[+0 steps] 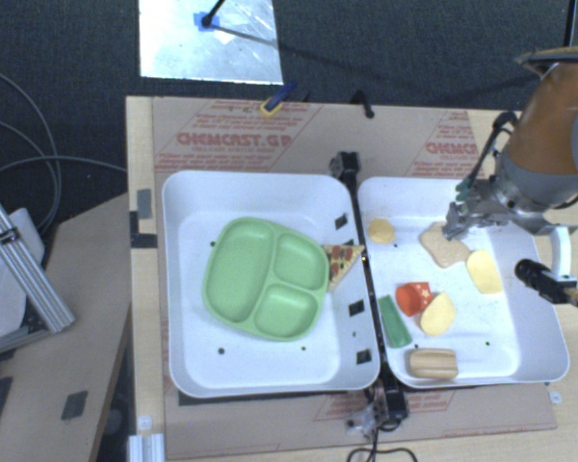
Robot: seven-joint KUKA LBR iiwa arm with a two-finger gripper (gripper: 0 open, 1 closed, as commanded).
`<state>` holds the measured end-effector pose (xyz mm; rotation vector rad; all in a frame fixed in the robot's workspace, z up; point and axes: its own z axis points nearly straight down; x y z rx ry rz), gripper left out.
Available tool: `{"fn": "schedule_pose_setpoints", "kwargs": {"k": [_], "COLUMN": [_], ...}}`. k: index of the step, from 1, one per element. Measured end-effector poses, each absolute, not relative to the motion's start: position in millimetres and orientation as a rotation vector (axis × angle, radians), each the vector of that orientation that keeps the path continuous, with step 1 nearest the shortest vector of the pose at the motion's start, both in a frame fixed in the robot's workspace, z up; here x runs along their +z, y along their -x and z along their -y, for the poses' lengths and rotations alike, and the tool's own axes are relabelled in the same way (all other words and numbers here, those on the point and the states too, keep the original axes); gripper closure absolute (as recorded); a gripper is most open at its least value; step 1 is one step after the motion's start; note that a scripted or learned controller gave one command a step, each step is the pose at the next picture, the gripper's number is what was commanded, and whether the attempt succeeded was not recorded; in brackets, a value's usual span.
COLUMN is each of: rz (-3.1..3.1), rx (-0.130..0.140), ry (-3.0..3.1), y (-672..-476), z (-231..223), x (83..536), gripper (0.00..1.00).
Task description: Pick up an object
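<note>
Toast slice (445, 248): tan, flat, bread-shaped toy food, lying in the right bin (549, 349) directly under and touching the gripper (459, 221) tips, as far as the view shows. Gripper state: cannot tell; tips are dark and small against the arm, so no grasp is confirmed.

Handling (est.):
- Wt.: light, likely plastic or foam.
- Stiffness: looks rigid enough to keep shape; thin profile.
- Surface: probably smooth, so slip risk is moderate.
- Fragility: low.

Grip pt.: piece lies flat, leaving little edge height. Approx. best hold is across the narrow width, pinching opposite side edges, tips pressed close to the bin floor.

Neighbours rel. to gripper:
- Yellow round piece (380, 230), toward the bin divider, well apart.
- Pale yellow wedge (484, 270), just beside the toast, on the near-front side.
- Red piece (413, 295), green strip (395, 321), bun (433, 363): farther to the front.
- Green tray (266, 278) and pizza slice (342, 261): in the far bin.

Risk: wedge may get nudged during closure.
</note>
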<state>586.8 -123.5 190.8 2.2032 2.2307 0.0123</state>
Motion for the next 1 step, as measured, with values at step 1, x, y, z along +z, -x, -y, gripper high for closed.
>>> {"fn": "schedule_pose_setpoints", "kwargs": {"k": [1], "rz": [-2.218], "rx": [0.002], "ry": [-2.221], "y": [-540.6], "z": [150.1], "x": [220.8], "gripper": [1.00]}}
